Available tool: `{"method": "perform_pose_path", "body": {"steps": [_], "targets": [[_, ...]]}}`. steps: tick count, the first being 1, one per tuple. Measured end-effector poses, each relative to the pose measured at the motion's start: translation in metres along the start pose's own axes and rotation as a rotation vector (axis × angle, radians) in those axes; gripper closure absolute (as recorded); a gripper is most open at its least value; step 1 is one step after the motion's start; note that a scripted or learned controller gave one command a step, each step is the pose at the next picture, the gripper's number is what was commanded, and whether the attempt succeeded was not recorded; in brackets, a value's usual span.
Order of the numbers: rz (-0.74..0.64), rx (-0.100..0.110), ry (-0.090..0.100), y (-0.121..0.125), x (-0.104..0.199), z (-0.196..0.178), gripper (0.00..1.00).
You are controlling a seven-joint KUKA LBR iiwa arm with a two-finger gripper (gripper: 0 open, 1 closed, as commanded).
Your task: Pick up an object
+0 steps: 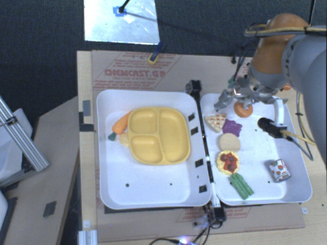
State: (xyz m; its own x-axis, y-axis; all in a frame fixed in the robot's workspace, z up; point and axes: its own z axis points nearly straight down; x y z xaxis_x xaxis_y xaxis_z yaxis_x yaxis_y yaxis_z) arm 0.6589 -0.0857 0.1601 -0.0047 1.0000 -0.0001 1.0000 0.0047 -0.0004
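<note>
Orange ball (243, 109) under gripper (236, 100), jaw state unclear, far right bin (301, 188); yellow divided plate (156, 135) fills left bin (110, 188).

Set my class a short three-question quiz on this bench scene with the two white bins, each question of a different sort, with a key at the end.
1. True or false: the yellow divided plate lies in the right bin.
2. Multiple choice: what lies against the plate's left edge? A) the carrot B) a spoon C) a blue cup
3. Fill in the blank: the gripper hovers near the back of the right bin, just above the round ______ item.

Key
1. False; it lies in the left bin.
2. A
3. orange
</note>
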Motion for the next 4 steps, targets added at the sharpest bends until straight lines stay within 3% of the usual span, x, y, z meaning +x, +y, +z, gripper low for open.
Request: {"method": "perform_pose_path", "body": {"steps": [1, 2, 3, 4], "targets": [[0.0, 0.001, 0.0, 0.006, -0.001, 0.043, 0.0], [0.005, 0.003, 0.0, 0.006, -0.002, 0.061, 0.0], [0.004, 0.003, -0.003, 0.006, -0.004, 0.051, 1.0], [-0.001, -0.008, 0.0, 0.008, 0.004, -0.011, 1.0]]}}
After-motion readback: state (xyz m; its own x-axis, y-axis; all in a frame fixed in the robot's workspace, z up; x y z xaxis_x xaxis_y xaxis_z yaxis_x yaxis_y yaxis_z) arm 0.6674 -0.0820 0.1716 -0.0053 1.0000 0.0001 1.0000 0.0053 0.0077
